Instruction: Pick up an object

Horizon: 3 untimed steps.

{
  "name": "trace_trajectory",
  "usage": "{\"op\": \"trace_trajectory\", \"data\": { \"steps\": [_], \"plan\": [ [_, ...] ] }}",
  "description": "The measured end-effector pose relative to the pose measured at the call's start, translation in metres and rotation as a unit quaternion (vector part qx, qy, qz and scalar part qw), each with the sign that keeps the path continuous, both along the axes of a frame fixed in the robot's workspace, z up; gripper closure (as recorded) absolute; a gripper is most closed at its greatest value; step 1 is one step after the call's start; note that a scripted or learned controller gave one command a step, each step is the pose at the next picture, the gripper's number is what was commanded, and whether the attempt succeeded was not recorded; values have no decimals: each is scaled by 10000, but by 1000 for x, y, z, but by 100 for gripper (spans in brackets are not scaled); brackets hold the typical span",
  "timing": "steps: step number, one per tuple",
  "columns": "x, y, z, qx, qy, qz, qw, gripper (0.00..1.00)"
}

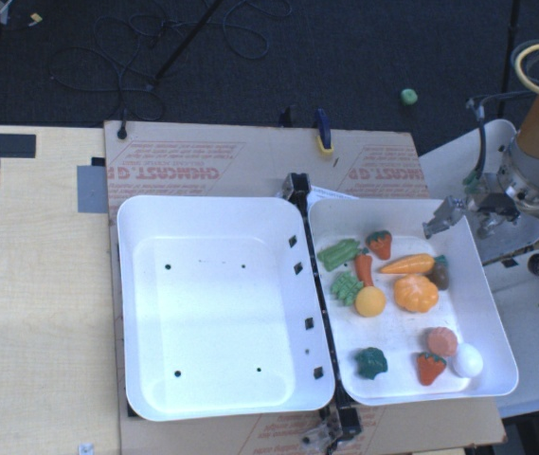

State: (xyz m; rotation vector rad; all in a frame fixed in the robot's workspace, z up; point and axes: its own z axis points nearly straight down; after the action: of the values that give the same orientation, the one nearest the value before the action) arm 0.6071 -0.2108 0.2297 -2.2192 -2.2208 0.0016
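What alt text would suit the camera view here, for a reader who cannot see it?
The gripper hangs at the upper right edge of the right bin, which holds toy food including a carrot, an orange, a lemon and an egg. The left bin sits beside it.

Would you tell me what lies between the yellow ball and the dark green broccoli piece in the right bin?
Nothing: in the camera view, only bare white bin floor separates the yellow ball from the broccoli piece.

My gripper [460, 211] hovers over the right bin's [496, 335] upper right rim, apart from the toy carrot [407, 264] and orange [415, 294] inside.
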Motion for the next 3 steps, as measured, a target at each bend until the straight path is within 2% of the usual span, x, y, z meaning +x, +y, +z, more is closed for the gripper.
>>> {"op": "trace_trajectory", "data": {
  "steps": [1, 2, 3],
  "plan": [
    [0, 0, 10, 2, 1, 9, 10000, 100],
    [1, 0, -112, 13, 47, 1, 10000, 100],
    [8, 13, -135, -53, -39, -5, 10000, 100]
  ]
}}
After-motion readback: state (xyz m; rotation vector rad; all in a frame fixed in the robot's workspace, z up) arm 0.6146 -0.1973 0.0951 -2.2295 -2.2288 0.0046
